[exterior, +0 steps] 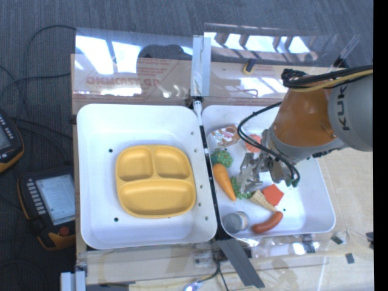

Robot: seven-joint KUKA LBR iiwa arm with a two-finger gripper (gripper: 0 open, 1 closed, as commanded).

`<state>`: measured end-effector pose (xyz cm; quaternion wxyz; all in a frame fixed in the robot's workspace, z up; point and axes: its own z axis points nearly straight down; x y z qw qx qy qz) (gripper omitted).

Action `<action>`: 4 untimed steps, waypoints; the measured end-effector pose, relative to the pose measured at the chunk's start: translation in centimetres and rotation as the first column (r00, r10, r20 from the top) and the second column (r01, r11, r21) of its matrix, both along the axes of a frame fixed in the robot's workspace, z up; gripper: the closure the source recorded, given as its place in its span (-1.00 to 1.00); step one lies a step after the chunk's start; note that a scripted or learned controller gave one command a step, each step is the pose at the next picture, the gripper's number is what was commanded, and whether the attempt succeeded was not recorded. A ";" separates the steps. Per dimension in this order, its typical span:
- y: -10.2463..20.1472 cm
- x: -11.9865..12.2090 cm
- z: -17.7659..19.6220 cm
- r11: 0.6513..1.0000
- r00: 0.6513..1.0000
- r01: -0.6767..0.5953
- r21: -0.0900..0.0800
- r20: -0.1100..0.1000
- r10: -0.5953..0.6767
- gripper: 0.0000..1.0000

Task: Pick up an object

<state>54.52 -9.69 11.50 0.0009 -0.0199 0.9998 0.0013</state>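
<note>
**Gripper low over the food items in the right bin**

The nearest candidate object is a carrot (224,181): orange, tapered, smooth, with a green leafy top (222,158). It lies in the right bin (315,214), just beside the wall that this bin shares with the left bin (97,223). Its long axis runs at a slant, with the green top toward the far side of the bench and the narrow tip (233,197) toward the near side and slightly right.

My arm (309,117) enters from the right, the orange band facing the camera, and the wrist tilts down and to the left into the right bin. My gripper (250,176) sits low, just right of the carrot, above a small green item (242,193). The metal parts at the fingers blur together, so I cannot tell how far apart they stand, or whether anything is between them; the carrot appears to lie clear of them.

Other contents of the right bin:
- a pale wedge (263,200) and a red block (273,194), just beside each other, near the gripper;
- a reddish-brown sausage (268,222), lying at a slant near the front wall;
- a silver can (235,222), at the front left corner;
- a round packet (225,136), toward the far side.

The left bin holds a yellow divided plate (156,180) with three compartments.
</note>
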 end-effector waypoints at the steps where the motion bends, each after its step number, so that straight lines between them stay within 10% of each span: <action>1: 2.0 7.7 11.6 1.000 1.000 -0.005 -0.002 0.003 0.005 1.00; 2: -9.7 5.3 -2.3 0.998 0.998 0.062 -0.006 0.014 -0.062 1.00; 3: -9.7 5.2 -2.5 0.998 0.998 0.061 -0.005 0.012 -0.061 -1.00; 4: -7.9 9.3 -2.6 0.992 0.992 0.124 -0.002 0.012 -0.124 -1.00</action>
